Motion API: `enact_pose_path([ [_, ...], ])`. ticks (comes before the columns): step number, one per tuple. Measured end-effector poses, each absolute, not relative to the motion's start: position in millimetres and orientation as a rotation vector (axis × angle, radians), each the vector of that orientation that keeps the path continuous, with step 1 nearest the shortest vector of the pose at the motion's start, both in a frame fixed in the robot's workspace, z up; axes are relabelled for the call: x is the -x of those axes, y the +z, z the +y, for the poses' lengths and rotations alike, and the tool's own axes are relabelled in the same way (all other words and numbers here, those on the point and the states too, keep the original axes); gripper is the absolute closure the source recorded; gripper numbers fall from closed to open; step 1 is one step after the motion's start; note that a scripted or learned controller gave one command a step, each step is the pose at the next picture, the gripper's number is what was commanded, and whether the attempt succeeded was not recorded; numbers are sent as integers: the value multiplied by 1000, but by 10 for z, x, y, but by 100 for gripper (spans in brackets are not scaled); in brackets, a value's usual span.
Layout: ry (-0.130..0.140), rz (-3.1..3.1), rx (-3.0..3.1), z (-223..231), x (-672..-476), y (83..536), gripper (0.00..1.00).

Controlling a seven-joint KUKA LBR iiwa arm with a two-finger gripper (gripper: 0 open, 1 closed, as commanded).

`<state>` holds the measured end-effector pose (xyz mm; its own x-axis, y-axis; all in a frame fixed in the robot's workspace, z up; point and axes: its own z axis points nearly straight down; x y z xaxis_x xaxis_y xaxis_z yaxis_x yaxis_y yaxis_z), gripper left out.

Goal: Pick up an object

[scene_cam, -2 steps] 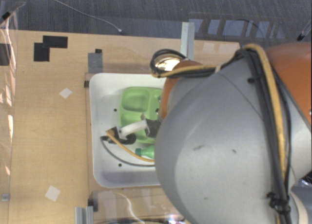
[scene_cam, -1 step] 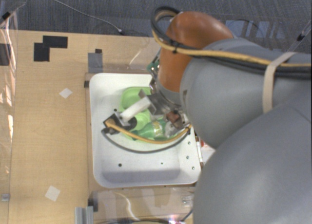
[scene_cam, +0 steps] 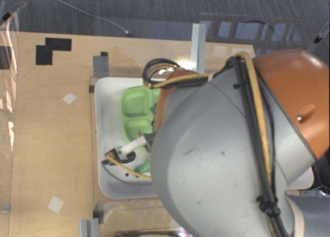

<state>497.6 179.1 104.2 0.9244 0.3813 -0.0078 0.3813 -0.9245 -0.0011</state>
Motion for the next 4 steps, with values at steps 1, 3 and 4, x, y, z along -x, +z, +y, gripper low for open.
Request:
enact_pose_path([
  [1,17,321,-3132,1843,-5051,3045,100],
  [3,-5,918,-3004,1862,-4862,1835,100],
  [4,2,358,-3123,1860,-4871,1904,100],
])
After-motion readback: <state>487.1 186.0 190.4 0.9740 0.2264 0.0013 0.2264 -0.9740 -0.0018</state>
